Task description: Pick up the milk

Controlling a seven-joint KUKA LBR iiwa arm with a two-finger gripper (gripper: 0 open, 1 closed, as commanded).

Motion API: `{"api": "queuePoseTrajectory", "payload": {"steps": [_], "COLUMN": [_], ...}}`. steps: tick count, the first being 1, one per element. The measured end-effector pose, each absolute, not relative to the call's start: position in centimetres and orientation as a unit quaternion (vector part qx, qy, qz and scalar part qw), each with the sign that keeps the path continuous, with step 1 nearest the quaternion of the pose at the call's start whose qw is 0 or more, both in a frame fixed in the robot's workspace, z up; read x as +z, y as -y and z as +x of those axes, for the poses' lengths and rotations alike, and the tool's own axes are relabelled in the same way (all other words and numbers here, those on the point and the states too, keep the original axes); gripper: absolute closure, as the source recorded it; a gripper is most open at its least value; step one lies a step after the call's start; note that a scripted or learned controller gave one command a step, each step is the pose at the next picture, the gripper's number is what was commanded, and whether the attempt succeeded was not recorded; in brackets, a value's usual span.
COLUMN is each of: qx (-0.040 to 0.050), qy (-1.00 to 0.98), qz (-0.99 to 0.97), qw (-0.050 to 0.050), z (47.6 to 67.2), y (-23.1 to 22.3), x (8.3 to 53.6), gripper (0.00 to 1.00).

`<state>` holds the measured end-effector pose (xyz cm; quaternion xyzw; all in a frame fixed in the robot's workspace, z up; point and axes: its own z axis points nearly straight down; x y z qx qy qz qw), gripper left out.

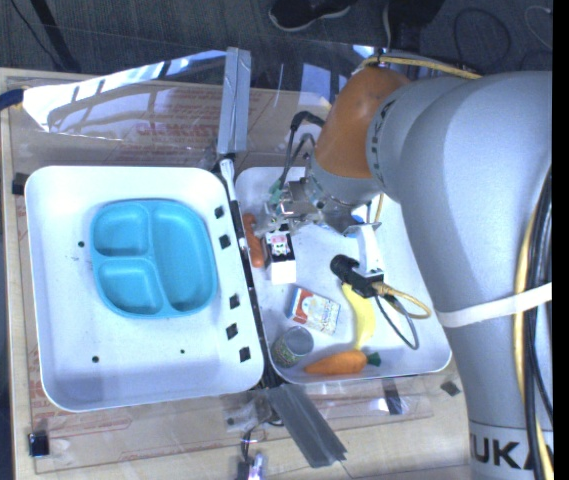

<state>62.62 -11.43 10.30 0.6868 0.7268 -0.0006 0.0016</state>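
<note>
The milk (314, 310) is a small white carton with red print, lying flat in the middle of the right bin (416, 353). My gripper (282, 238) points down into the upper left part of that bin, beside an orange object (254, 243) at the bin's left wall. It stands above and left of the milk, with a clear gap between them. The arm's orange band (354, 118) and grey body cover the bin's upper right part.
A yellow banana (361, 315) lies just right of the milk, a carrot (336, 364) and a round can (292, 346) just below it. The left bin (54, 368) holds a blue divided tray (154, 258). A black cable loops by the banana.
</note>
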Motion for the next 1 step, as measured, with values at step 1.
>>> {"api": "queuePoseTrajectory", "payload": {"steps": [1], "qx": [-0.0003], "qy": [-0.719], "qz": [0.695], "qw": [-0.001], "z": [62.68], "y": [6.82], "x": [19.21], "gripper": [1.00]}}
